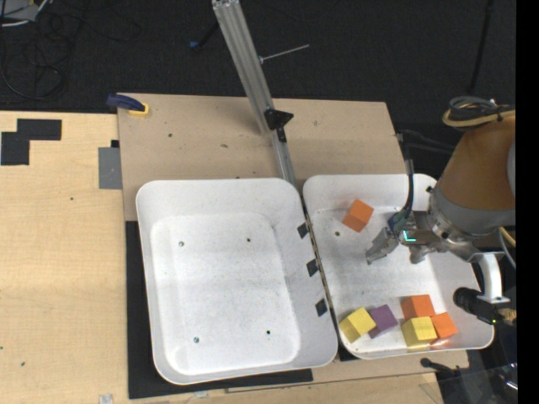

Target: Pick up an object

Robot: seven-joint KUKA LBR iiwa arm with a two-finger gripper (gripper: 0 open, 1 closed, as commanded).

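Approach step: hand point(396, 244) hovers mid right bin point(337, 194), fingers apart, nothing held. Next: descend on orange cube point(358, 215) at upper left, close.

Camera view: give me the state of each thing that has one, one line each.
Gripper: over the right bin, nothing seen between its fingers.
Orange cube: alone at the far end of the right bin, tilted.
Yellow cube: touching the purple cube, near end.
Other cubes: bunched in the near right corner.
Left bin: level, beside the right bin.
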